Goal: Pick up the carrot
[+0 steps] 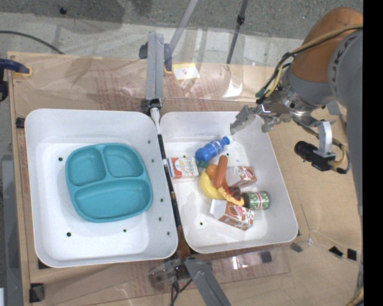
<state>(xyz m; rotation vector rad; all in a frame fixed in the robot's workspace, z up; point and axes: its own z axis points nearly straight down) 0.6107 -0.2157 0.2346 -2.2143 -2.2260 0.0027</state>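
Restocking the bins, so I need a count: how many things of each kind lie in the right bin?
Bottles: 1, blue bottle
Cans: 1, can
Cartons: 3, at
Produce: 2, banana, carrot
Total: 7

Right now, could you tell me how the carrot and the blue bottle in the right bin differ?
The carrot is orange and plain, while the blue bottle is blue with a white cap. The carrot stands nearly straight up the view, whereas the bottle slants toward the upper right. The carrot rests against the banana; the bottle lies nearer the gripper. Both lie in the right bin.
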